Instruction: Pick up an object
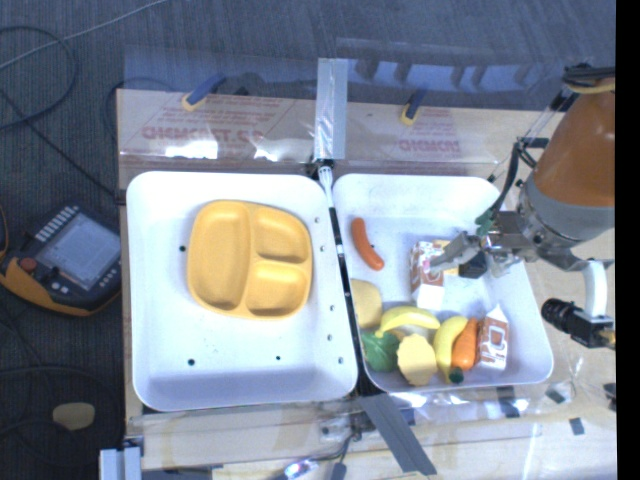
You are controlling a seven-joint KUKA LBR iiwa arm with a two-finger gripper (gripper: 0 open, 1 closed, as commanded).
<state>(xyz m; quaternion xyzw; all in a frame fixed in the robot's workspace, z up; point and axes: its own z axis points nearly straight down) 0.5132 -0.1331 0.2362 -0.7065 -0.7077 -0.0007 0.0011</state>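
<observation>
Hand (470, 255) is sitting low in the right bin (400, 193), reaching in from the right side, and honestly I can't tell from this overhead view whether it's apart or together, too small and dark. It's right beside a little red and white carton (428, 265), maybe touching it, but I see nothing clearly between its tips, so I'm not calling that a grab.

Everything pickable is in that right bin. Orange hot dog (367, 243) lies on its own toward the left wall. Along the front edge it's a crowd: a potato-looking thing (366, 302), a banana (409, 318), something green (378, 351), a yellow lemon-ish piece (417, 360), another yellow piece (447, 336), a carrot (463, 347) and a second carton (492, 339), all touching or nearly so. Left bin (150, 298) holds a yellow divided plate (249, 258).

What worries me: my guess is it's going for the first carton, and that one looks tilted, so if the hand closes off-centre it'll likely slide or tip away instead of getting pinched. Going into the front pile would be worse, since those rounded toys are packed tight and the hand could wedge between two, or shove the lot against the bin wall. The hot dog looks like the safest target to me.
</observation>
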